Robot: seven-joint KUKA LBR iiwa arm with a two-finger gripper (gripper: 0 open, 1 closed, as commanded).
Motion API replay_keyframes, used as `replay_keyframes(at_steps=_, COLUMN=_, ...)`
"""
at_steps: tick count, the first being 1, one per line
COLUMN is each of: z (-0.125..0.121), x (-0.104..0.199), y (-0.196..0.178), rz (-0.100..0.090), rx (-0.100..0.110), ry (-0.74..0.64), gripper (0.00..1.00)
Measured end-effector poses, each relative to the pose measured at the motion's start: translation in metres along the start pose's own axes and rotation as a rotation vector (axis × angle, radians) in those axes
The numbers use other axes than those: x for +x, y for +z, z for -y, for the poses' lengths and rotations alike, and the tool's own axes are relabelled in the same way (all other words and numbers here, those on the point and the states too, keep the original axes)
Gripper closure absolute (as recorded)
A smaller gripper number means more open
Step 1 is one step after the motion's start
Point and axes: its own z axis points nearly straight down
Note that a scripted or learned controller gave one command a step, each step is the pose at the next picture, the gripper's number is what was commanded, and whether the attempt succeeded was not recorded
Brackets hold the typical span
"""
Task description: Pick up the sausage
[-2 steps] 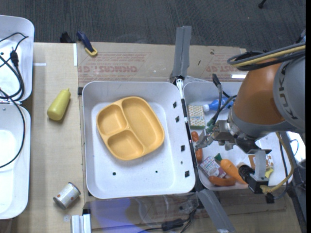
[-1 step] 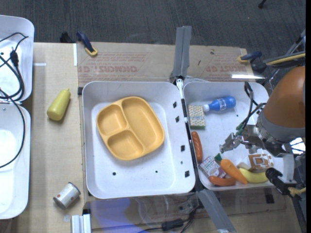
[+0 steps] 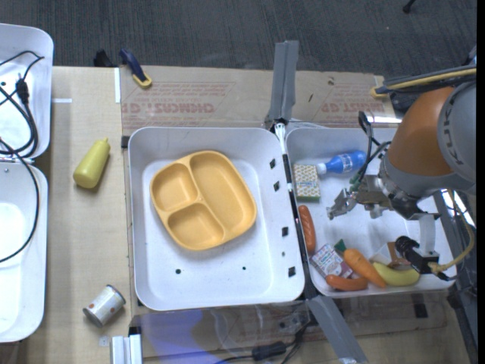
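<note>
Tray [image 3: 203, 199] in left bin [image 3: 144, 226]; sausage [image 3: 307, 227] along right bin's [image 3: 303, 139] left wall, maybe touching.

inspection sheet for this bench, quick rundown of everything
surface: two white bins side by side, left bin, right bin, on a tan bench
job's things: sausage lies along the right bin's left wall, untouched
clutter: yellow tray in left bin; box, bottle, carrot, banana, packet in right bin; mustard bottle, can, clamp on the bench
grippers: hand hangs over the right bin, right of the sausage, holding nothing
cables: black cables at far left
surroundings: dark carpet beyond the bench
</note>
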Motion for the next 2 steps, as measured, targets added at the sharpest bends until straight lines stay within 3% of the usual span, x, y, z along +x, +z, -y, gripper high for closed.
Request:
replay_keyframes(at_steps=1, z=0.060, x=0.008, y=0.020, rz=-0.002, rx=-0.002, ry=-0.024, gripper=0.00)
replay_keyframes(at_steps=2, z=-0.021, x=-0.013, y=0.027, rz=0.001, rx=0.000, ry=-0.001, gripper=0.00)
